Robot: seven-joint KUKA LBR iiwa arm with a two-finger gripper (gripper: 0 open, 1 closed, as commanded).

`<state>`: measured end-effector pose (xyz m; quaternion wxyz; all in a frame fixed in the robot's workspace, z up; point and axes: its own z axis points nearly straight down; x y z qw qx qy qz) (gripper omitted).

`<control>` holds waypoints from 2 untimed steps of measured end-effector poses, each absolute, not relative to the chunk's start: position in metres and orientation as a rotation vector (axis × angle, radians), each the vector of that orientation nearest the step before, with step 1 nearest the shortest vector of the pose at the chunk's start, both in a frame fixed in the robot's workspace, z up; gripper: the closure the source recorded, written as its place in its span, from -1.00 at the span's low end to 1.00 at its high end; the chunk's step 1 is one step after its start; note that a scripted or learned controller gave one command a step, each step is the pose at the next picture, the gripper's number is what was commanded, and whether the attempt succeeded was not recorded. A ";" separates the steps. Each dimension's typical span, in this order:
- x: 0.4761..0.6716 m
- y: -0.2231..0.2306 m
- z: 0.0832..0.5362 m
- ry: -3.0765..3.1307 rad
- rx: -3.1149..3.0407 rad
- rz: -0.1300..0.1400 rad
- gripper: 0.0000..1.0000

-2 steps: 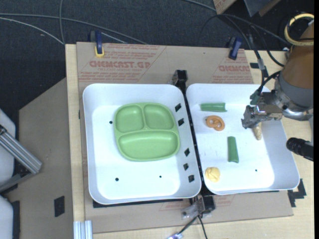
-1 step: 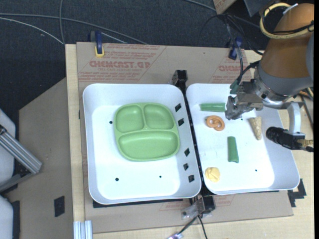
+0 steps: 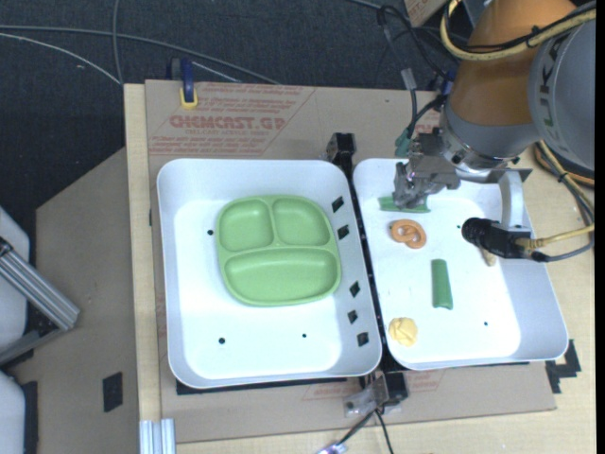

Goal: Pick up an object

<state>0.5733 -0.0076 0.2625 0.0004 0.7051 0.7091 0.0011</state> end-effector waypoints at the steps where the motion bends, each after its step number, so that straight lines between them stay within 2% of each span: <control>1: 0.601 0.039 0.239 2.228 2.216 0.002 1.00; 2: 0.621 0.084 0.220 2.227 2.216 0.002 1.00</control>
